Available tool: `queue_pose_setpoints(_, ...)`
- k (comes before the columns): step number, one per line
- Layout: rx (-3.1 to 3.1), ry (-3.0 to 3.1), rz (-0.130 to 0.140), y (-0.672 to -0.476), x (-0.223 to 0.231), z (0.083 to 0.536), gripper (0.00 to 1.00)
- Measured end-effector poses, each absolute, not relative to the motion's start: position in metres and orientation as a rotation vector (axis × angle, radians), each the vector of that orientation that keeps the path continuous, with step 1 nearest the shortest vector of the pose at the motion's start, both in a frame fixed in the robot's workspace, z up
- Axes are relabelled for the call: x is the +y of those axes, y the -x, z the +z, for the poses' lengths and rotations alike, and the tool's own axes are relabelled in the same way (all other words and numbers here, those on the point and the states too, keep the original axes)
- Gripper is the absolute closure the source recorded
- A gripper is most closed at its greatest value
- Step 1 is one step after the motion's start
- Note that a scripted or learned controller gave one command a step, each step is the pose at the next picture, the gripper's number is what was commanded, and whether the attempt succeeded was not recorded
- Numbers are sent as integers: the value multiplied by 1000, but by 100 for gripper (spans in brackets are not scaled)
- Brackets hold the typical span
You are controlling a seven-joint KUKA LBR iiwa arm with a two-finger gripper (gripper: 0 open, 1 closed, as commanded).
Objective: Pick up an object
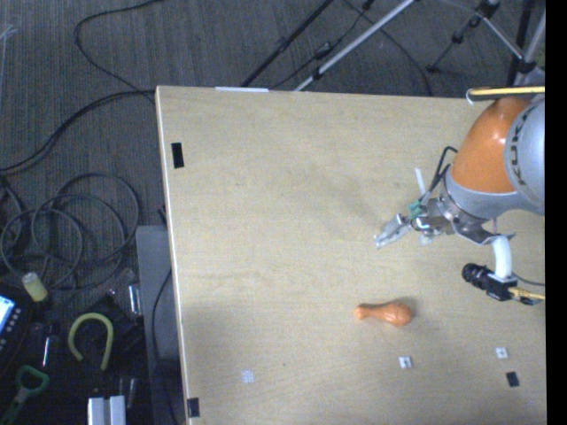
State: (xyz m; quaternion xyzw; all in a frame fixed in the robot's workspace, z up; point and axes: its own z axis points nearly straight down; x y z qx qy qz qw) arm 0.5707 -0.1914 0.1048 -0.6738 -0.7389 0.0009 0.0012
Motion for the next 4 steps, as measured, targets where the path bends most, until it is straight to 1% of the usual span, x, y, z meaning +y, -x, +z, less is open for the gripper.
queue_pose_setpoints(1,-2361,2069,2,-592,-149,83,0)
queue_pose_setpoints(2,-2337,2101,3,-662,-110,84,0)
queue_pose_setpoints(3,-2340,2101,11,-661,-110,93,100)
queue_pose_setpoints(4,-2340,2101,12,-661,-110,93,0)
